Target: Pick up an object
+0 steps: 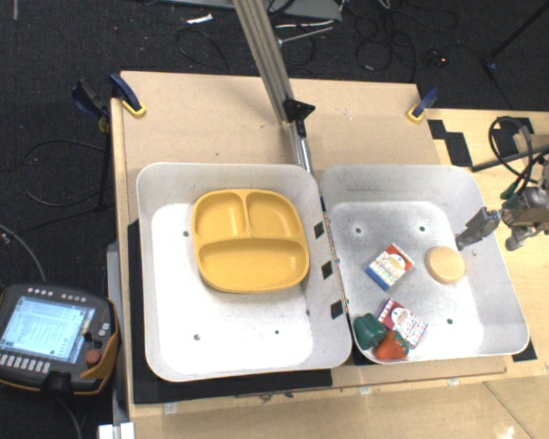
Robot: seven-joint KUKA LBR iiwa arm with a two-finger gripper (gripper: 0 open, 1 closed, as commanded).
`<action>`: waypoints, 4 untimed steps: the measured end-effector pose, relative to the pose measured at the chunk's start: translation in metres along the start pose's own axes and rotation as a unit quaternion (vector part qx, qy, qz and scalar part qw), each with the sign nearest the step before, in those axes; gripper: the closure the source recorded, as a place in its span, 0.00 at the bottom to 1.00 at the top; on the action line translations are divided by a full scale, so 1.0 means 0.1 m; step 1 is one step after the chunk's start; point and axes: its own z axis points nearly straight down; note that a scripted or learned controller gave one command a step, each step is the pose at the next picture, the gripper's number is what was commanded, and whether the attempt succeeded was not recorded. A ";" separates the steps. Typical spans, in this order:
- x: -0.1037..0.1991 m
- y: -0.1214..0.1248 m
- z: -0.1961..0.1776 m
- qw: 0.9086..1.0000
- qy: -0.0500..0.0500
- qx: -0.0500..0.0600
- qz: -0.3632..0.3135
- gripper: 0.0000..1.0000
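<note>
From above you see four small things in the right bin [494, 245]. A pale yellow bun [446, 265], round with no clear long axis, lies near the bin's right wall. Left of it is a small white, blue and orange box [389, 267], lying flat, its long axis slanting from lower left to upper right. Below, a second box [404, 323], white and red, slants from upper left to lower right. Just beside it at the bin's front lie a green and red vegetable [375, 333], touching or nearly so. The left bin [165, 318] holds a yellow three-section plate [251, 240]. The end effector [480, 227] hangs over the right bin's right rim, near the bun; you cannot tell how it is set.
</note>
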 end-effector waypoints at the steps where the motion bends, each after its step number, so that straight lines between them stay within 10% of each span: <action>1: 0.00 0.00 0.00 1.000 0.000 0.000 0.000 0.00; 4: 0.08 0.06 1.68 1.000 -0.001 -0.002 0.001 0.00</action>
